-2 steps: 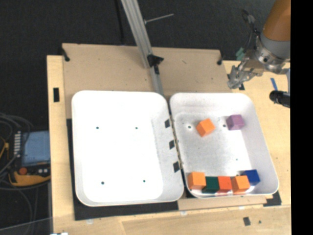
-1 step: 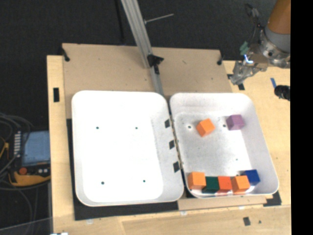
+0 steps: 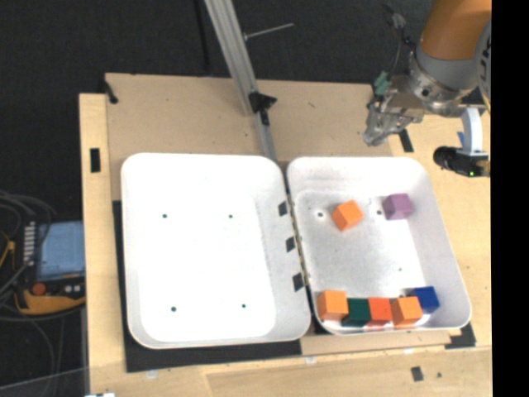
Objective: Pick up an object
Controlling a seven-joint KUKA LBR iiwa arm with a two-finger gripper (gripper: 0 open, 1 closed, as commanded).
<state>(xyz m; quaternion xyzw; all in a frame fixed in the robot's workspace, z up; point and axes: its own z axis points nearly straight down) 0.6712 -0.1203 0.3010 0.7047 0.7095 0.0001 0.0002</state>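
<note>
The right bin (image 3: pixel 430 222) holds an orange cube (image 3: pixel 348 214) and a purple cube (image 3: pixel 397 206) near its back. Along its front wall sits a row of blocks: orange (image 3: pixel 333 303), dark green (image 3: pixel 358 310), orange-red (image 3: pixel 379 309), orange (image 3: pixel 406 309) and blue (image 3: pixel 426 298). My gripper (image 3: pixel 378 132) hangs above the bench just behind the right bin's back rim, up and to the right of the orange cube. Nothing shows between its fingers.
The left bin (image 3: pixel 202 246) lies beside the right one. A slanted metal pole (image 3: pixel 240 64) runs from the top down to the gap between the bins. Cables and a blue box (image 3: pixel 62 249) sit off the bench at left.
</note>
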